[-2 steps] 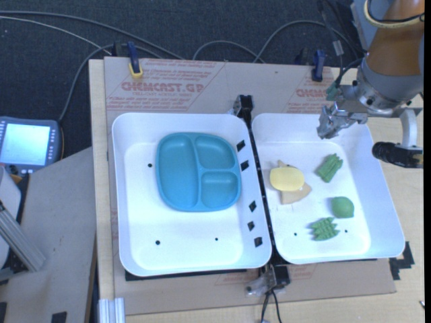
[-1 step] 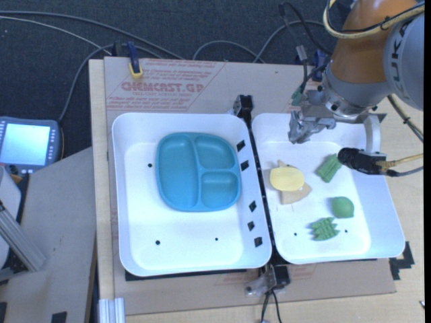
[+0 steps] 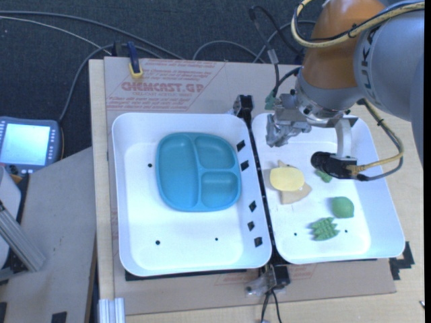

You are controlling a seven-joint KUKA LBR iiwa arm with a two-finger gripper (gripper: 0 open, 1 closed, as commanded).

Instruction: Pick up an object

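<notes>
Above the right shallow white bin (image 3: 377, 180), the grey two-finger gripper (image 3: 277, 138) hung with nothing between its fingers; whether they were parted was unclear. Just below lay a round yellow object (image 3: 287, 178) on a tan wedge (image 3: 296, 194).

Left bin (image 3: 128, 200): white plastic, smooth, slightly glossy. Right bin (image 3: 377, 227): the same white plastic and finish. Divided plate (image 3: 199, 171): blue plastic, smooth, with a soft sheen. Board (image 3: 168, 83) under the bins: pale wood or fibreboard, matt, printed in red. Yellow piece (image 3: 287, 177): smooth plastic, laid on a tan, matt, card-like scrap (image 3: 296, 194). Green ball (image 3: 342, 206): matt. Green leafy toy (image 3: 324, 229): ridged plastic. Arm (image 3: 397, 52): grey, matt-painted casing with a glossy orange band (image 3: 340, 19). Gripper (image 3: 281, 132): bare grey metal. Floor covering (image 3: 81, 5): dark, rough cloth.
</notes>
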